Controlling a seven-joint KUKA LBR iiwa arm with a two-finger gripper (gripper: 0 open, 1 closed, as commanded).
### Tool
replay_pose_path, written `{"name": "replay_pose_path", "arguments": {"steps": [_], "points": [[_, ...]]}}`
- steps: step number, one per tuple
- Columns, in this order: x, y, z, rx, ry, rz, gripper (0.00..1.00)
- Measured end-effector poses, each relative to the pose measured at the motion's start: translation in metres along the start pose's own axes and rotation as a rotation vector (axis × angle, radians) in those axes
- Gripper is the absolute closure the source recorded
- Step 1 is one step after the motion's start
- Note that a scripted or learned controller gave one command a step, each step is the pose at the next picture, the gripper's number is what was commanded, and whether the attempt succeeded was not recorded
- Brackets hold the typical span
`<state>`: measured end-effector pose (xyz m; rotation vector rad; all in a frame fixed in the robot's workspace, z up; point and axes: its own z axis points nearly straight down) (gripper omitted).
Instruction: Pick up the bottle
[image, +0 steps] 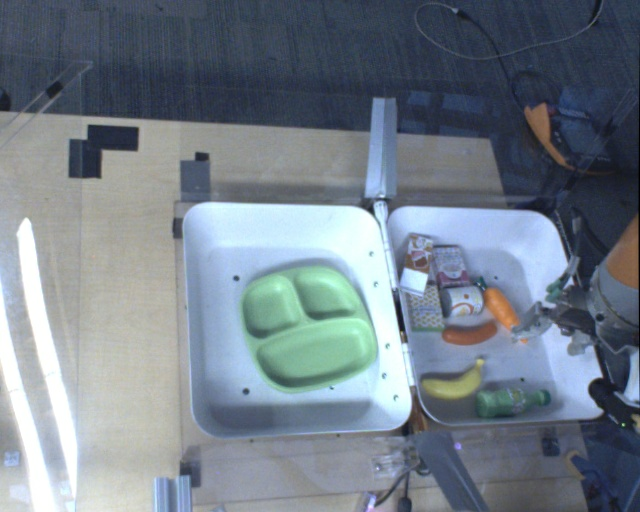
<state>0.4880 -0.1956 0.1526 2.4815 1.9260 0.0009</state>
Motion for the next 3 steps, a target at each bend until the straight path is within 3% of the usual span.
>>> {"name": "replay_pose_path", "arguments": {"steps": [1, 2, 3], "points": [[0.058, -0.015, 0.019, 0.002, 0.002, 0.212, 0.00], [0.082, 0.057, -0.042, -0.001, -0.001, 0.267, 0.00], [0.018, 0.042, -0.052, -0.001, -0.001, 0.344, 0.00]]}}
